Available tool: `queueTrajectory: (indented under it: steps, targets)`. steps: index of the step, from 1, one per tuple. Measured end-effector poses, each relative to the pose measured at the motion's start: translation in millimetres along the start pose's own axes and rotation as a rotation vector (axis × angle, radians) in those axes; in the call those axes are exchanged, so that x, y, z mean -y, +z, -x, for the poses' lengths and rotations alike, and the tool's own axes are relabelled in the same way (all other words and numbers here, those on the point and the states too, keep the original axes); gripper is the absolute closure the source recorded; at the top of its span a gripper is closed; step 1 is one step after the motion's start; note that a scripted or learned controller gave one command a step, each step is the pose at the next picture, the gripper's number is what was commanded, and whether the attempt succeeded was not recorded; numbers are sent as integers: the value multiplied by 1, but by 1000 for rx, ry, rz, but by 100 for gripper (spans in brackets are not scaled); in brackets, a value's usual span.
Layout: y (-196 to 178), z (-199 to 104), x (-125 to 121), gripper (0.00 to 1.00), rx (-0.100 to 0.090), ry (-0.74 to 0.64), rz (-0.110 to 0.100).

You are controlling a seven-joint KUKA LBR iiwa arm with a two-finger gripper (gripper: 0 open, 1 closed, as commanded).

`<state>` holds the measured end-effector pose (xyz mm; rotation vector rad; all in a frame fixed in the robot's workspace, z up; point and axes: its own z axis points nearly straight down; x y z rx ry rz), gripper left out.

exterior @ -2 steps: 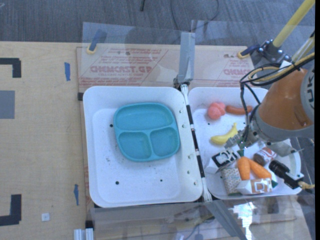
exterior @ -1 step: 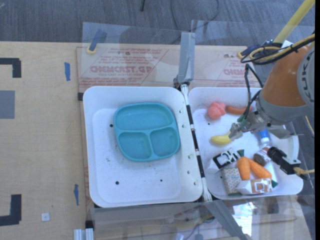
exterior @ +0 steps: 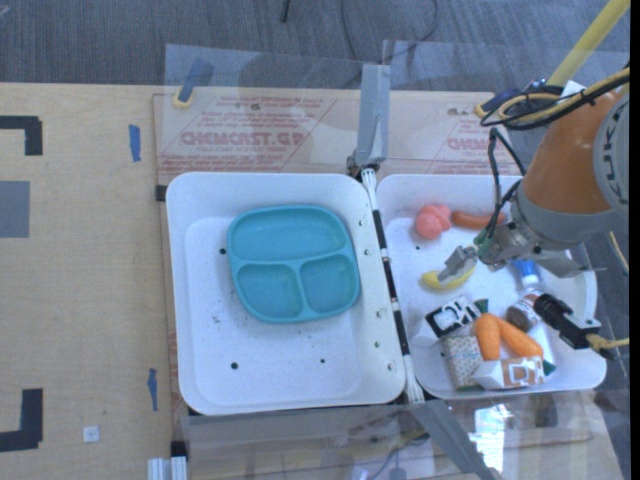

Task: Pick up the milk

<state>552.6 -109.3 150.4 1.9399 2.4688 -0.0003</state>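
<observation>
- Hand [exterior: 459, 263]: it is hanging low in the right bin [exterior: 404, 236], just above a banana [exterior: 445, 281]. Whether it is open or closed cannot be told at this slant, and nothing is showing in its grip.
- Milk [exterior: 455, 318]: judged to be the small carton in black and white patches. It is lying just below the hand in the view, beyond the banana and near the bin's inner wall.
- Neighbours of the milk: two carrots [exterior: 505, 337] are lying just on its far side from the wall. A speckled pack [exterior: 460, 359] is sitting just beneath it, and a white box [exterior: 520, 372] is resting further along.
- Step in hand: the hand is lining up over the milk. Done well, it is shifting clear of the banana, centring over the carton and closing across the flat sides, not the corners, while keeping off the carrots.
- Materials: the carton is looking boxy, with smooth printed faces, so it is likely offering a firm, square grip. The banana and carrots are rounded, glossy toy pieces that are likely to roll if nudged.
- Further off: a pink fruit [exterior: 432, 221] is lying above the hand, and a blue-capped bottle [exterior: 527, 276] is lying on the arm's side. A teal sectioned plate [exterior: 293, 263] is sitting in the left bin [exterior: 190, 268].
</observation>
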Motion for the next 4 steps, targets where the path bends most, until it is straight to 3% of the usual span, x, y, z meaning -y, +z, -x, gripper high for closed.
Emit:
queueTrajectory:
  steps: [1, 2, 3, 4]
  targets:
    - [-34, -33, 28, 0, -2, 152, -3]
    - [55, -26, 35, 0, -2, -12, 6]
    - [44, -24, 34, 100, 1, -8, 12]
    - [-35, -113, 10, 100, -2, 70, 3]
